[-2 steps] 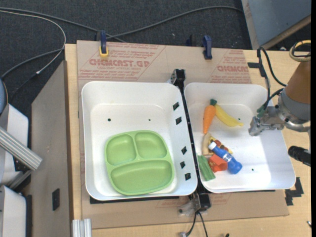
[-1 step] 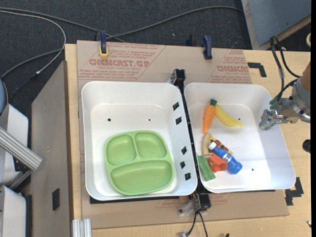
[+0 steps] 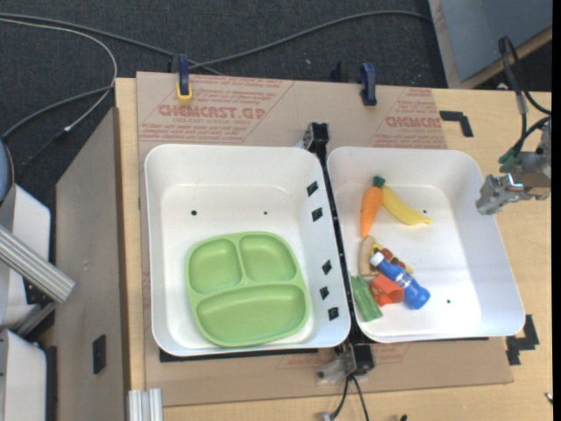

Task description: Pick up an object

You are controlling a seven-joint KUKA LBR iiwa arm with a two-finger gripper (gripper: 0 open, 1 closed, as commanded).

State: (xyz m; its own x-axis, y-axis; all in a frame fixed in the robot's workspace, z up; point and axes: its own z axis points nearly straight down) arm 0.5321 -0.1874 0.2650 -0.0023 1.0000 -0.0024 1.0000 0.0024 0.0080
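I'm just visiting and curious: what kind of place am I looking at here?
Probably a robotics lab test bench. Two white bins sit clamped on a board; one holds a green divided plate, the other toy food like a carrot and banana. Cables trail across the floor.

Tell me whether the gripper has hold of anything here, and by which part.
Nothing is held. The gripper sits at the right bin's right rim, apart from the carrot, banana and the rest of the toy pile.
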